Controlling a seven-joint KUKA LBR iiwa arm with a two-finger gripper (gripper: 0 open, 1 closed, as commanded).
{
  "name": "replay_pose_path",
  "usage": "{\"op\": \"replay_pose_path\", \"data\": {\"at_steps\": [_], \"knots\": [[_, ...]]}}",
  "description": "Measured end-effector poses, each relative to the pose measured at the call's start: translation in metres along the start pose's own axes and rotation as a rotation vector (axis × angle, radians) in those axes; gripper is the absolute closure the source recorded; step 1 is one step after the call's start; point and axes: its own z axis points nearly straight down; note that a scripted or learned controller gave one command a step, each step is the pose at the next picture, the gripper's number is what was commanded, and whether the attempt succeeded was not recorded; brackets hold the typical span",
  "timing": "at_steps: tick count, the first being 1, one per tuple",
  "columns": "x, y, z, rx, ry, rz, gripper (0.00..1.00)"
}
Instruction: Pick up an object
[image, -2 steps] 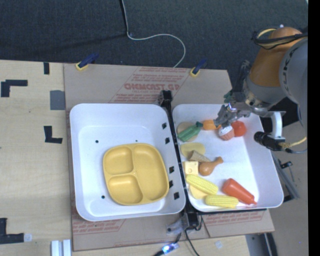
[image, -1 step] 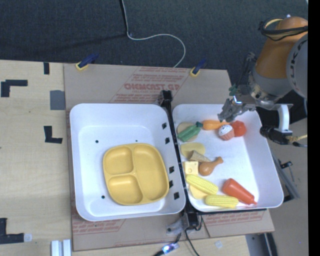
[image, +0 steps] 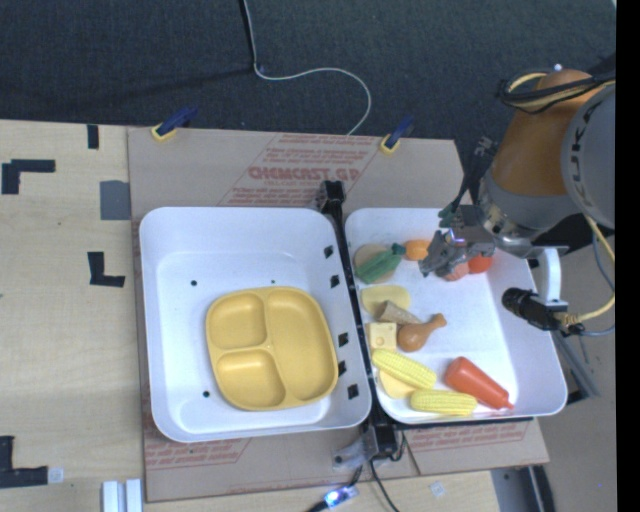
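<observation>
Gleaming moulded yellow tray (image: 270, 348)

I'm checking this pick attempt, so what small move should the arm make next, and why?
Probably a short, slow lift straight up. The gripper sits low in the right bin against a small red-orange item near the far wall, but whether it is between the fingers is unclear. A small rise would show if it comes along.
</observation>
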Motion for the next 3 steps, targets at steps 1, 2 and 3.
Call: {"op": "replay_pose_path", "data": {"at_steps": [1, 2, 3], "knots": [[0.032, -0.052, -0.01, -0.001, 0.0, 0.0, 1.0], [0.054, -0.081, 0.002, 0.001, 0.0, 0.001, 1.0], [0.051, -0.089, -0.018, -0.004, -0.001, 0.002, 1.0]]}}
